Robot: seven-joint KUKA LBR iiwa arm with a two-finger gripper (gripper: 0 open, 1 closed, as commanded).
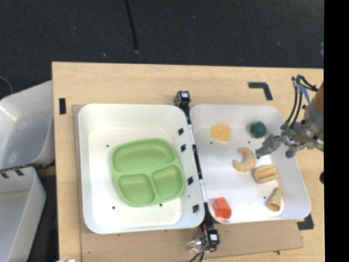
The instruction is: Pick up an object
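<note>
In right bin [289,201], tan curved pastry [245,160] lying flat, long axis running upper right to lower left, hooked end curling upward. Gripper [277,145] hovering just right of it, fingers [265,147] spreading apart, gripping nothing. Tan roll [265,173] sitting beside pastry, lower right.

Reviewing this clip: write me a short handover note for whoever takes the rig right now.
Gripper: over the right bin, nothing seen between its fingers; whether it's open or shut can't be told.
Right bin holds: yellow block, green ball, croissant, bread roll, cone, red piece.
Left bin: green divided plate.
Done: nothing lifted.
Left: grasp and lift one object; croissant and roll lie nearest the gripper.
</note>
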